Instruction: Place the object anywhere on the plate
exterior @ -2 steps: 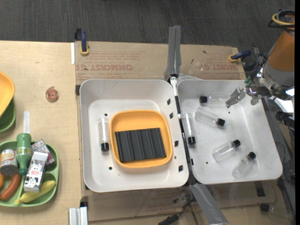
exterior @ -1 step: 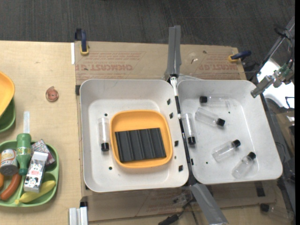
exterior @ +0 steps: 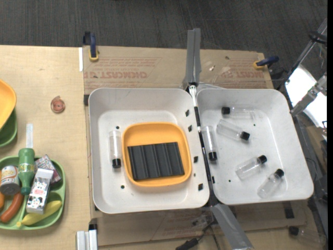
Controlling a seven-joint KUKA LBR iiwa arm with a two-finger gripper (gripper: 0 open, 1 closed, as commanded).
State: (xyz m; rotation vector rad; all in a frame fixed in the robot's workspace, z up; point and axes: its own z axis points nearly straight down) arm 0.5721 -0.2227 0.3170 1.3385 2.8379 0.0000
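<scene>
Waiting at start: end effector state cannot tell. Clear vials (exterior: 243, 135) lie loose in right bin (exterior: 291, 189); orange plate (exterior: 156, 130) in left bin (exterior: 99, 191). No pick yet. Next: descend, pinch one vial.

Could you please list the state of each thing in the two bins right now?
Orange plate: flat in left bin, carrying the black ridged block.
Black ridged block: lying on the plate.
Vial beside plate: on its side, off the plate.
Five clear black-capped vials: lying on their sides in right bin.
Left bin: holds plate and one vial.
</scene>
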